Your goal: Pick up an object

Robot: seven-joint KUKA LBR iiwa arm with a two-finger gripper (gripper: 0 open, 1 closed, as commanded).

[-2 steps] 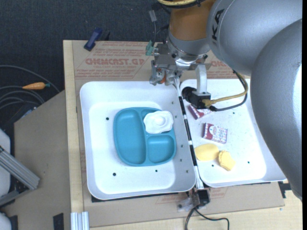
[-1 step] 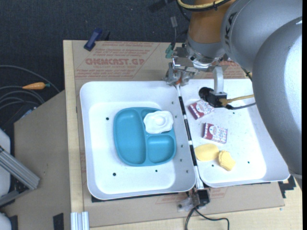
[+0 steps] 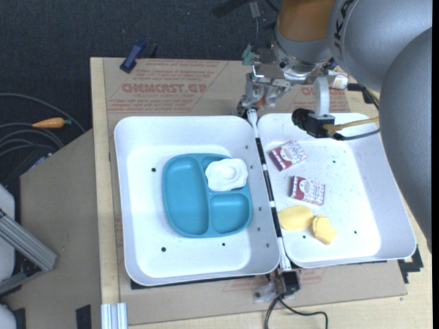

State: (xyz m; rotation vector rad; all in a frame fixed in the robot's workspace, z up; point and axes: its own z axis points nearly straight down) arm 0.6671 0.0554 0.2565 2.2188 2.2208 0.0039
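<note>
My gripper hangs over the far end of the rim between the two bins, with nothing seen in it. In the left bin lies a blue divided plate with a small white cup-like piece on its upper right section. The right bin holds two red-and-white packets. Nearer the front sit a pale yellow lump and a darker yellow piece, touching each other. All of them lie well in front of the gripper.
The grey arm fills the upper right and overhangs the right bin's far side. Both bins rest on a cardboard sheet. A blue clip sits at its far left corner; an orange object and cables lie off to the left.
</note>
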